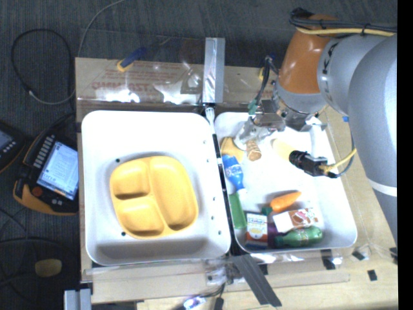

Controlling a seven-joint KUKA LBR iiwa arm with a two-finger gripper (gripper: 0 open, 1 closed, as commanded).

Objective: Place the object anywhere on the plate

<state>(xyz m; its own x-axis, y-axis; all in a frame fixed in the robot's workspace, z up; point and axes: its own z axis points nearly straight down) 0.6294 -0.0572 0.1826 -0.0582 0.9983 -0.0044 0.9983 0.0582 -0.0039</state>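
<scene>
Plate (153, 194): yellow, well left of the hand, in the left bin.
Hand (253, 134): low in right bin, grip unreadable.
Object: cork-like piece (253, 151) just beneath hand, unconfirmed.
Risk: crowded items nearby may spoil the pick.

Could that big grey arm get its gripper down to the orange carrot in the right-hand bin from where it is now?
Probably yes. The carrot lies on top of the pile of packets in the right bin, nothing covering it, and the gripper hangs over the same bin's far end with open space between them.
</scene>
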